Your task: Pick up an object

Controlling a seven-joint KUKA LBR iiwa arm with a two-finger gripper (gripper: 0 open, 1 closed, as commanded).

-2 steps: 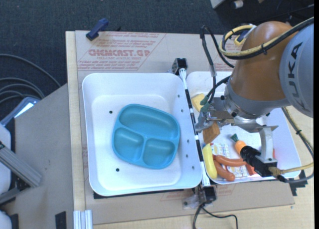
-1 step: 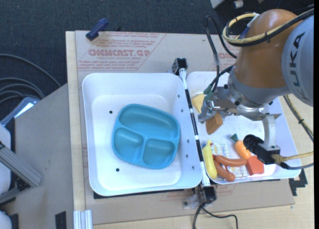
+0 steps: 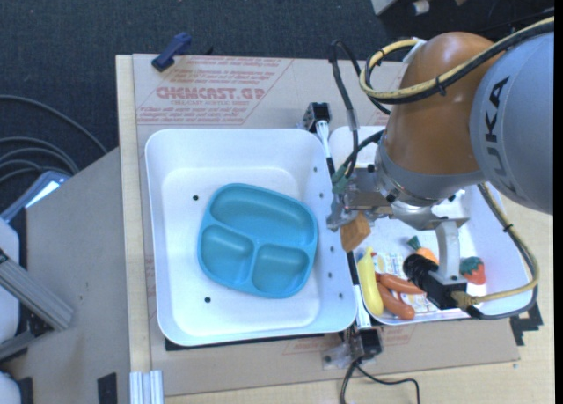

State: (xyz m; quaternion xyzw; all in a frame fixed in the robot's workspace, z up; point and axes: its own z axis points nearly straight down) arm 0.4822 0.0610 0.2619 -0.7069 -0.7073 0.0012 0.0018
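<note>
A small tan-brown chunky object (image 3: 355,233) sits pinched between the fingers of my two-finger gripper (image 3: 352,222), at the left edge of the right white bin (image 3: 501,253). Below it in that bin lie a yellow banana-shaped toy (image 3: 369,285) and an orange-red carrot-like toy (image 3: 400,285). The left white bin (image 3: 167,217) holds a blue three-compartment plastic tray (image 3: 257,240).

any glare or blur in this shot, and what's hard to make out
Camera view: even, soft light; mild sheen on the arm's orange band; blue divided plate sharp in the left bin; the arm hides much of the right bin, where small toy foods look cluttered and slightly soft.
</note>
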